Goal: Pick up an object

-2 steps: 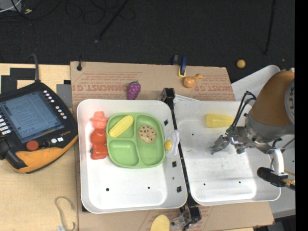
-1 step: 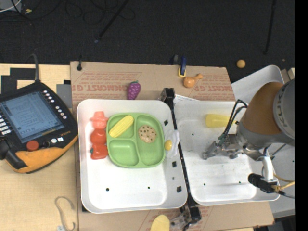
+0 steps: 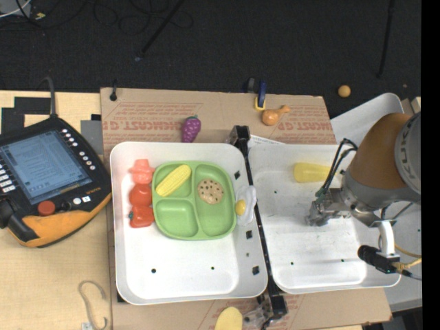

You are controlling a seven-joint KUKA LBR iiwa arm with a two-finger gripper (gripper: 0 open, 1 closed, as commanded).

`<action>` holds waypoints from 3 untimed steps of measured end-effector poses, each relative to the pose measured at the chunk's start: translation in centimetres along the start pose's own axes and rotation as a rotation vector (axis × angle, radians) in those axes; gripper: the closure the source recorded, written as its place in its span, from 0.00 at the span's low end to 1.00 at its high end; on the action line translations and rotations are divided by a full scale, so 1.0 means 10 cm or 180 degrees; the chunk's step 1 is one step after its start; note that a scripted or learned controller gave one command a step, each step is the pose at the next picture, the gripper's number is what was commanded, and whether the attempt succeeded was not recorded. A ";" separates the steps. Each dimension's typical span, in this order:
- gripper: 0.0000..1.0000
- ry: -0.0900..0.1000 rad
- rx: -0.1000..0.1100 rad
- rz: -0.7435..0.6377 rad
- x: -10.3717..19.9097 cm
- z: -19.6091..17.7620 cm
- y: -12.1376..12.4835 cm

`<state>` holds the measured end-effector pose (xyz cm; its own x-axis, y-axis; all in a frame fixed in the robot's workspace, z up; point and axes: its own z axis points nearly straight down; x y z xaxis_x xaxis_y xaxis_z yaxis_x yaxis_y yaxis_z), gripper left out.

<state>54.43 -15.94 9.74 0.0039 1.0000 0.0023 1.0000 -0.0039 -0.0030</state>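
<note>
Yellow lemon below bins; gripper near yellow block

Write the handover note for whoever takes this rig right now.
Gripper: down in the right bin, near its middle; nothing seen between its fingers.
Right bin: yellow block near the far wall, apart from the gripper.
Left bin: green tray holding corn and a cookie; red toy beside the tray's left edge; small yellow piece by its right edge.
Done: nothing picked up yet.
Left: grasp an object and lift it; the yellow block looks nearest.
</note>
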 end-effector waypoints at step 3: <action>1.00 -0.0009 -0.0019 -0.0010 -0.09 -1.33 -0.01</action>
<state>54.33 -16.91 23.04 0.0007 1.0000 -0.0005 1.0000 -0.0007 0.0030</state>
